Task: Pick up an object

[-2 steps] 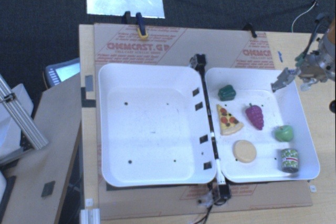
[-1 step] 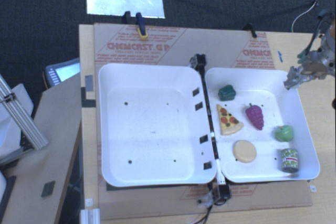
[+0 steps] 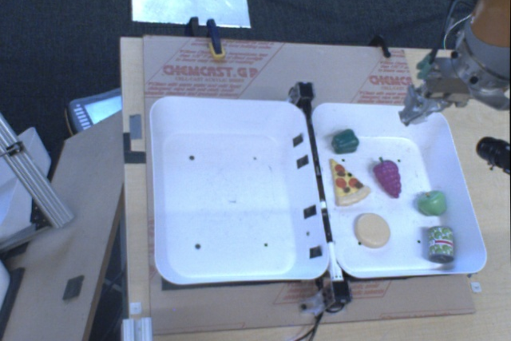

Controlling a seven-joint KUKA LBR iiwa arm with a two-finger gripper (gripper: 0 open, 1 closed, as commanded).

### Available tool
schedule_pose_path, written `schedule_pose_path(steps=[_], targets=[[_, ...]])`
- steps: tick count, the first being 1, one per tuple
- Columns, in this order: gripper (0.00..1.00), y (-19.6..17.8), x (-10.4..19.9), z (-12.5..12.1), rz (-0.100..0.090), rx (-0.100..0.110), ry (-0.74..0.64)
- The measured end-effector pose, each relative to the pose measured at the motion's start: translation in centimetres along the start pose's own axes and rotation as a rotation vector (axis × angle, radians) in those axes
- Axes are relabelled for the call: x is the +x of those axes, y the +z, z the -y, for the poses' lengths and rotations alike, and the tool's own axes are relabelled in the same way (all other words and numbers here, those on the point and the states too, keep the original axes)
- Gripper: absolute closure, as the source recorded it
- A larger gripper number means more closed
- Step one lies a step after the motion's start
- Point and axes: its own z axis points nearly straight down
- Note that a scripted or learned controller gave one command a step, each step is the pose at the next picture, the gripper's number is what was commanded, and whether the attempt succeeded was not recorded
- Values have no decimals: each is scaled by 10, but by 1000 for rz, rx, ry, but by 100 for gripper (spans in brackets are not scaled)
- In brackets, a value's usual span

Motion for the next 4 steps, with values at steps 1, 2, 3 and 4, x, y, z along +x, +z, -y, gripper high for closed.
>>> schedule_pose_path(steps=[1,2,3,4], targets=[[100,-60,94,-6,-1,1,0],[100,-101,158,-14,-1,3,4],[100,-93,233,-22,0,8,3],[100,-106,294,4,-1,8,4]])
